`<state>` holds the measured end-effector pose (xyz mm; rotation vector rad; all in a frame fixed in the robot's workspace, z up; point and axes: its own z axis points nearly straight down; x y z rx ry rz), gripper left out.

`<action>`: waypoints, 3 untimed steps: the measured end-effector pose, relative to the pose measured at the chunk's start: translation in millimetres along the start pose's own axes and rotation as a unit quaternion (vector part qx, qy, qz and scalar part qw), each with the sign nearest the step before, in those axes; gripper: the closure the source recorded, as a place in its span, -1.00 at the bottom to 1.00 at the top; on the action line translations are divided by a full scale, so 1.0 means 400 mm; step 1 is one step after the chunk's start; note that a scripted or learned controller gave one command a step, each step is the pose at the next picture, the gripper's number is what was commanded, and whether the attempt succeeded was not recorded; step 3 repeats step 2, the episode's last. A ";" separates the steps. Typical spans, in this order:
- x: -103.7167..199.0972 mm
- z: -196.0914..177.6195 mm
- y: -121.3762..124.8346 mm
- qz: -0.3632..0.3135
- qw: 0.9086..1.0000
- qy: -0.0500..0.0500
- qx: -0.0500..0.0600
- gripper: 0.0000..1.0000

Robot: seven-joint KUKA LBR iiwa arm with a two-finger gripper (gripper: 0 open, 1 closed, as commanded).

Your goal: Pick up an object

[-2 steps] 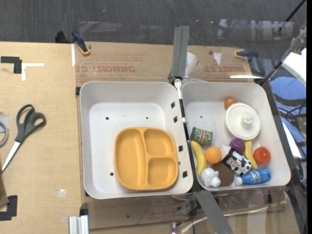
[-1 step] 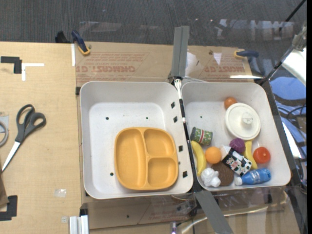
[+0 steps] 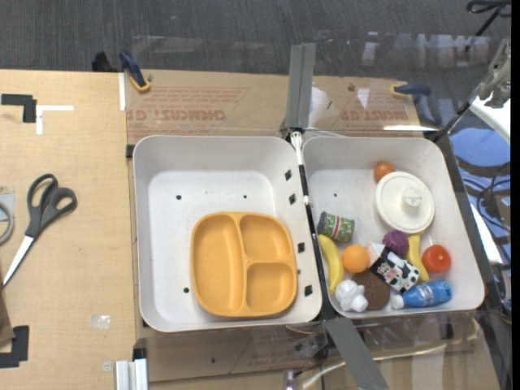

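The right bin point(image 3: 452, 187) holds several small objects. A white round lid or dish point(image 3: 404, 202) lies near its back, with a small orange ball point(image 3: 383, 171) behind it. A green can point(image 3: 335, 227) lies on its side at the left. A yellow banana point(image 3: 330, 260), an orange fruit point(image 3: 355, 258), a purple item point(image 3: 396, 240), a red tomato-like ball point(image 3: 436, 258), a black-and-white cow-patterned box point(image 3: 396, 272), a white lumpy toy point(image 3: 352, 296) and a blue bottle point(image 3: 426, 295) crowd the front.
The left bin point(image 3: 162, 185) holds a yellow divided plate point(image 3: 243, 263). Scissors point(image 3: 38, 213) lie on the wooden bench at the left. Blue clamps point(image 3: 134, 71) grip the cardboard behind the bins.
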<state>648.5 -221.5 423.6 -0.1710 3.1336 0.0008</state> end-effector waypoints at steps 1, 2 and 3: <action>-0.004 -0.025 0.000 0.001 1.000 -0.003 0.000 1.00; -0.007 -0.049 -0.001 0.001 1.000 -0.006 0.001 1.00; -0.007 -0.049 -0.001 0.001 1.000 -0.006 0.001 1.00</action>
